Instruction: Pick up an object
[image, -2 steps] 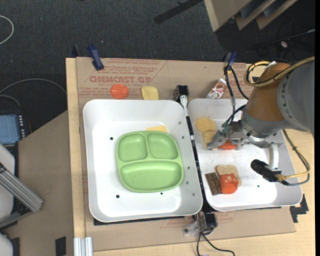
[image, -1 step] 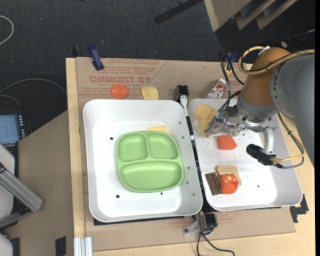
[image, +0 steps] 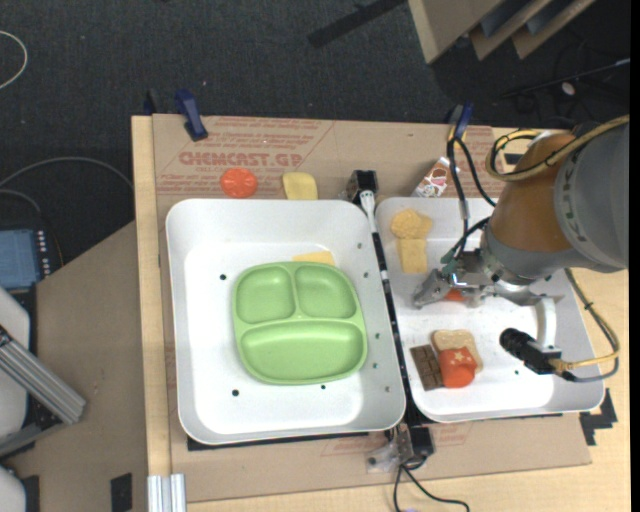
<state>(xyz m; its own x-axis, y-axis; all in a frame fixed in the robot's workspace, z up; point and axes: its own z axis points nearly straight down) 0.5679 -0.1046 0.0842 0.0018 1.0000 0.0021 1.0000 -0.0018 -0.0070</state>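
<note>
Cardboard-topped surface (image: 160, 300) carries two shallow white bins; your jaws (image: 445, 288) hang low in the right-hand bin (image: 575, 390), whether clenched you cannot tell; the red rounded toy (image: 459, 370) lies just toward the near rim, beside a brown block (image: 426, 367).

A green plate (image: 298, 322) with 3 compartments lies in the left bin (image: 200, 400). On the cardboard (image: 240, 150) behind it sit an orange disc (image: 238, 182) and a yellow block (image: 299, 186).
</note>
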